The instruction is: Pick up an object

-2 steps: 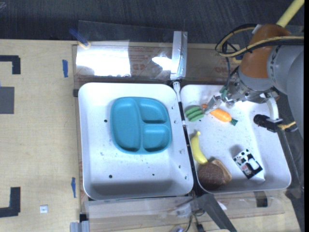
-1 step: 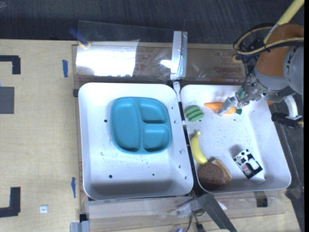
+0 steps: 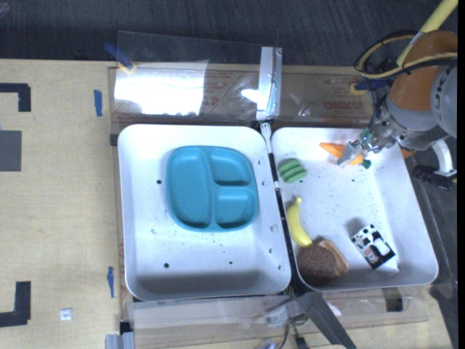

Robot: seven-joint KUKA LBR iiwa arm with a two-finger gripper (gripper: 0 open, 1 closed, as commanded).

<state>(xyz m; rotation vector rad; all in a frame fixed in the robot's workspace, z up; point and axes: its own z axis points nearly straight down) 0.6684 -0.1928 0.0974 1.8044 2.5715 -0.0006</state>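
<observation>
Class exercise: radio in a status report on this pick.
Gripper low over orange carrot, right bin's far corner. Grasp unconfirmed. Nothing crowding it.

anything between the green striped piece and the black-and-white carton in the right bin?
Camera view: bare white bin floor between the green striped piece and the black-and-white carton. The banana lies just off that line.

The left bin (image 3: 138,217) holds a blue divided tray (image 3: 212,187) at its centre; the right bin (image 3: 407,217) lies just beside it at 3 o'clock; a clear plastic sheet (image 3: 189,86) stands behind the left bin at 12 o'clock; blue tape marks (image 3: 98,102) sit on the wooden bench (image 3: 51,195) at 9 and 10 o'clock; black corner marks (image 3: 18,97) lie further left.
</observation>
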